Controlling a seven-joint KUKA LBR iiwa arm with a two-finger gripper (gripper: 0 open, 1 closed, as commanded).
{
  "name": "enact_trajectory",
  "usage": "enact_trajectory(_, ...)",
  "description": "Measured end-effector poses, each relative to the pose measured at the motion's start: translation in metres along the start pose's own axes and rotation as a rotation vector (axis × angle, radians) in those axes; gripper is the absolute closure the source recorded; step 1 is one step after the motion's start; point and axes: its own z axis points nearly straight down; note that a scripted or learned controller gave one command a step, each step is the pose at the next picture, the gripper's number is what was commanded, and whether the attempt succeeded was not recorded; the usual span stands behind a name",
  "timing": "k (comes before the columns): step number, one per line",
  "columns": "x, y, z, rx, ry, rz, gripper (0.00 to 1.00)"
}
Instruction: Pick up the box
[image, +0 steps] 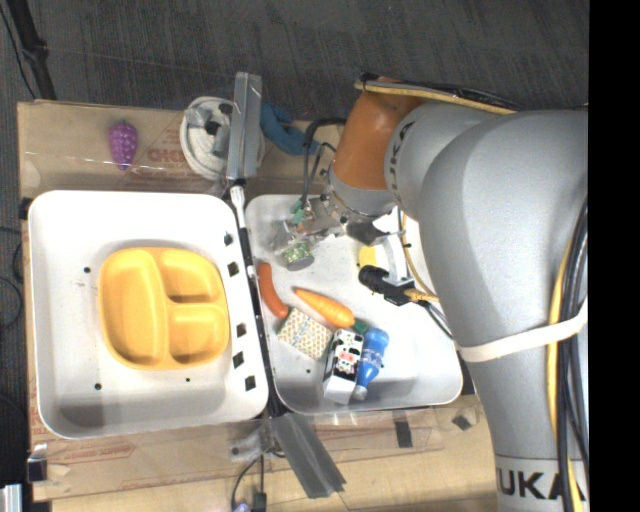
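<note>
**Right bin, near end: box lying free, tool stationed at far end**

Two white bins are set side by side on the counter. The left bin is occupied by one yellow sectioned tray, laid flat at its centre. The right bin carries the loose goods, which are gathered toward its near-left part, probably as tipped in rather than arranged.

Counted in the right bin:
- One box, white with dark print, lying near the front wall, touching the blue bottle on its right.
- One carrot, lying just above the box.
- One red sausage-shaped piece, along the left wall.
- One patterned packet, just left of the box.

Outside the bins, one purple item and one white coil are seen on the counter.

The tool is held over the far-left corner, well apart from the box; whether it is open or closed cannot be told. The box is judged not yet picked up.
</note>
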Motion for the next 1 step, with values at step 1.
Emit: enact_trajectory(1,-0.0143,-0.0026,0.0092,-0.004,-0.003,-0.314,1.0)
